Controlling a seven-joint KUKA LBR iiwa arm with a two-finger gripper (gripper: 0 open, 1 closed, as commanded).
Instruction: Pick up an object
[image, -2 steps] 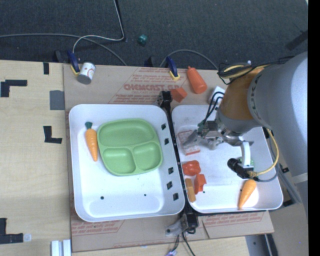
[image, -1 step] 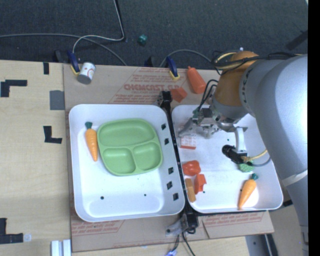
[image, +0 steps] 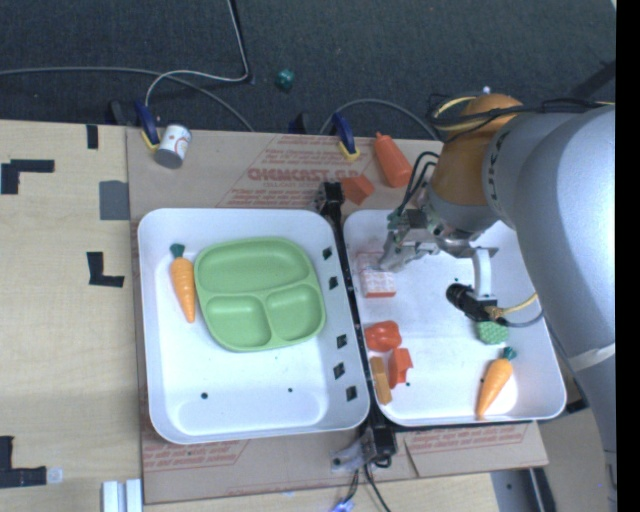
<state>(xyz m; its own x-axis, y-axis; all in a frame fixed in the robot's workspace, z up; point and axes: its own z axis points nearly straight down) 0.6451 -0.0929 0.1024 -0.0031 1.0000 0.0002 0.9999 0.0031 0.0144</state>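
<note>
The gripper (image: 393, 252) hangs just above a small pink-and-white block (image: 377, 284) at ten o'clock in the right bin (image: 530, 405), pincer state impossible to tell, and the block sits so near the bin wall that a descent risks clipping it.

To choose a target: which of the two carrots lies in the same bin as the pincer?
The carrot at the right bin's near corner; the other carrot lies beside the green plate.
</note>
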